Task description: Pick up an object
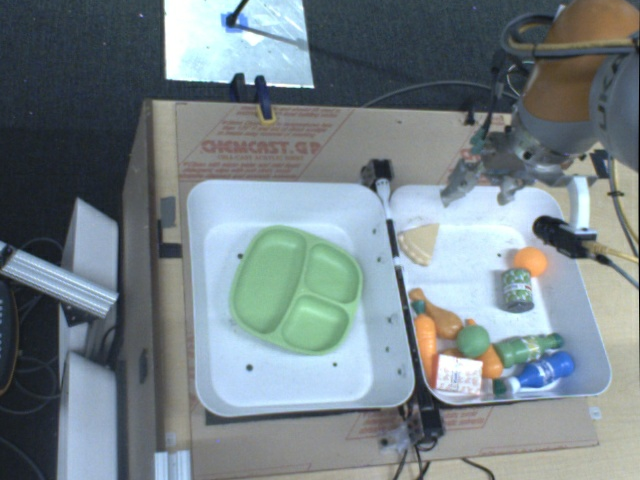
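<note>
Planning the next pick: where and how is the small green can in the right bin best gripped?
Grip the green can across its round side wall, probably coming straight down from above. It seems to stand upright with bare bin floor around it; only the orange ball sits close, up and right, so fingers should close along the free left-right line. The gripper is above the bin's far edge.

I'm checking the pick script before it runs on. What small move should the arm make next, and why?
Probably lower the gripper toward the pale wedge just below it. The gripper hangs over the back edge of the right bin with nothing between its open fingers, and the wedge lies apart from the clutter at the front.
</note>
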`<control>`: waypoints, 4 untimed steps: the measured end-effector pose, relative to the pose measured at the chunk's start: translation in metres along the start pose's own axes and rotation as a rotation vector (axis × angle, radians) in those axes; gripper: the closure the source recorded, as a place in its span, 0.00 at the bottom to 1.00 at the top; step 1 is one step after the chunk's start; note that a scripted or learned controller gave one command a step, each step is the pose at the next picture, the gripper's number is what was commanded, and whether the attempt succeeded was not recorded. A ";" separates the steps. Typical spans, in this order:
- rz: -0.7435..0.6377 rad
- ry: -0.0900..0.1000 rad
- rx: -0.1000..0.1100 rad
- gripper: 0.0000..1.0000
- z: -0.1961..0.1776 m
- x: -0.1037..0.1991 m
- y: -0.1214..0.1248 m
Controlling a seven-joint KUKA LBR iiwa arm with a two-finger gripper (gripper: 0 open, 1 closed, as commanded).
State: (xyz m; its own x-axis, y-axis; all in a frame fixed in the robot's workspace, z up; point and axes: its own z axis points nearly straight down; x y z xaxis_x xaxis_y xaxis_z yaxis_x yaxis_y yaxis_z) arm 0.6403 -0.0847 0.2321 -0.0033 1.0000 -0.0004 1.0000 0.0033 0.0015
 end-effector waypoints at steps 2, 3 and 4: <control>0.003 -0.001 0.000 0.00 0.148 -0.123 -0.002; 0.002 -0.001 0.000 0.00 0.147 -0.122 -0.034; 0.001 -0.002 -0.004 1.00 0.136 -0.122 -0.033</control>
State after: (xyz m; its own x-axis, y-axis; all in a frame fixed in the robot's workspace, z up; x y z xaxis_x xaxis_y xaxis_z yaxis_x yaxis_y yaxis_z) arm 0.6081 -0.2071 0.0960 -0.0019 1.0000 -0.0023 1.0000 0.0019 0.0058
